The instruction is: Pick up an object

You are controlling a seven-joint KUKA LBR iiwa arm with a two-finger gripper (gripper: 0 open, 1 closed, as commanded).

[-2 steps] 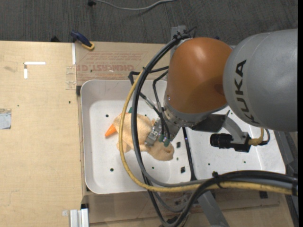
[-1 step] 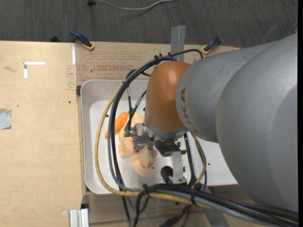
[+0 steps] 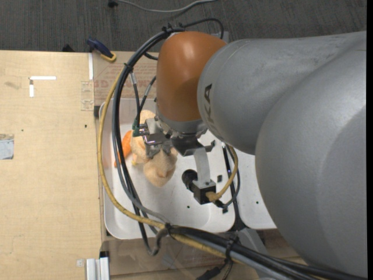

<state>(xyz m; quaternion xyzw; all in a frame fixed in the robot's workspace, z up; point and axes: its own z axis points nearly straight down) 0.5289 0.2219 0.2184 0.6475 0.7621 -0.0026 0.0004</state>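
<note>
The big grey arm (image 3: 291,133) covers most of the white bin (image 3: 175,214), and whether the hand (image 3: 156,146) is open or closed cannot be told. At nine o'clock lies the pale wooden surface (image 3: 46,156); dark carpet (image 3: 58,10) runs along twelve o'clock. A tan plush toy (image 3: 158,169), lumpy with an orange patch (image 3: 126,144), sits in the bin just beneath the hand.

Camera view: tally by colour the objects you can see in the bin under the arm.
Tan or cream: 2, one upper lump and one lower lump
Orange: 1, partly hidden
Total: 3 visible; the arm may cover more.
</note>
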